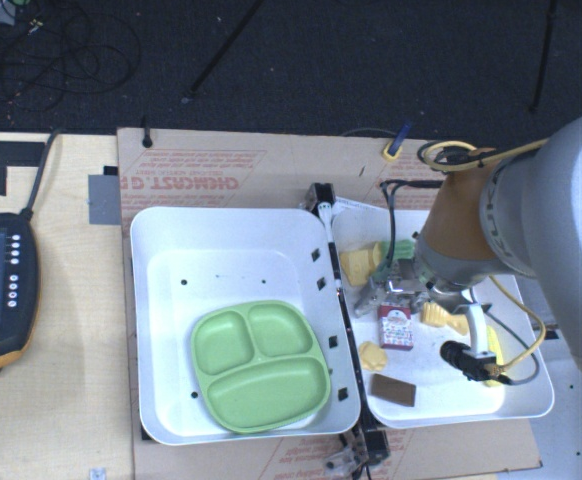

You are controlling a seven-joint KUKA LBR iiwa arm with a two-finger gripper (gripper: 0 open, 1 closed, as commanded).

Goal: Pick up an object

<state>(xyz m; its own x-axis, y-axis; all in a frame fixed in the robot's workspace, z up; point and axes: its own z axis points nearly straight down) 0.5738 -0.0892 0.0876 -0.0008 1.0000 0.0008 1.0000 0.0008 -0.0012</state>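
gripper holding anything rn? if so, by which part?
Cannot be told. The gripper is down in the right bin just above the small red-and-white carton, but the wrist hides its tip.

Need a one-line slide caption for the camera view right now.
Arm reaches into the right bin with its gripper low among small items; green tray lies in the left bin.

Glossy green plastic plate, smooth white plastic bins, matt cardboard

Claw above red carton
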